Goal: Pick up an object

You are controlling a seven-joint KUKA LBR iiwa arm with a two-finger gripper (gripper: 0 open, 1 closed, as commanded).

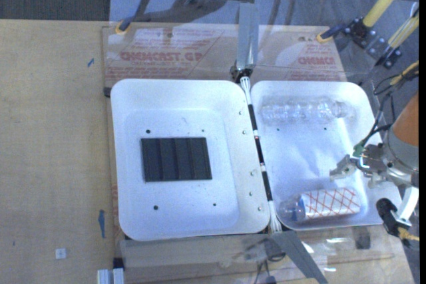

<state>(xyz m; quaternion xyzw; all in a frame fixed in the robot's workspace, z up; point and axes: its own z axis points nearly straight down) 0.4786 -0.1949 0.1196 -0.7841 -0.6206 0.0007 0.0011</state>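
A black ribbed rectangular pad (176, 158) lies flat in the left bin (133, 103). In the right bin (293, 93), a clear plastic bottle (303, 110) lies on its side along the far wall. A second bottle with a red cross-hatched label (326, 203) lies on its side near the front wall. My gripper (346, 167) reaches in over the right bin's right rim, above and slightly right of the labelled bottle, with nothing seen in its hold.
The arm's wrist with its orange band (407, 131) and cables hangs over the right bin's right edge. Clear plastic sheets (173, 43) stand behind both bins. Yellow rods with a clamp (373, 16) lean at the back right. Bare wooden bench (46, 143) stretches to the left.
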